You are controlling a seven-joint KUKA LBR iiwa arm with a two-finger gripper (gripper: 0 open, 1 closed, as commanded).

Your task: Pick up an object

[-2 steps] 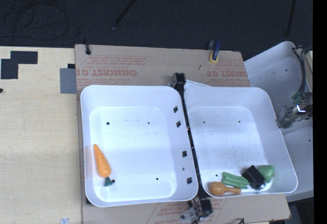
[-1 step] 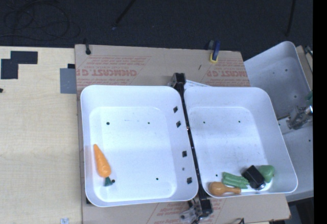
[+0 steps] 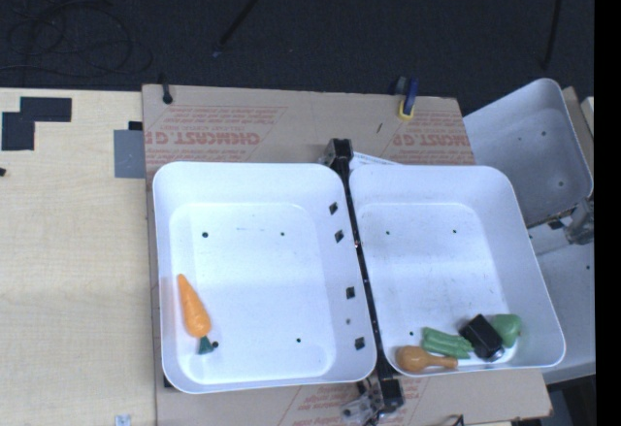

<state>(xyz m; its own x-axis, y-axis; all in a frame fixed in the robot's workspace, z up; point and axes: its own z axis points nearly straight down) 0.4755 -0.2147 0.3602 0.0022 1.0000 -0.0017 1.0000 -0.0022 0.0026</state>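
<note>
Tan pear beside green pod, black block.

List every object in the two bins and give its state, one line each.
carrot: lying flat, left bin, near the left wall
green vegetable: lying flat, right bin, near corner
black block: resting tilted against the green vegetable
orange pear-shaped piece: lying on its side, right bin's front edge

You see two white bins side by side on brown cardboard, a blue-and-yellow clamp at its far edge.
</note>
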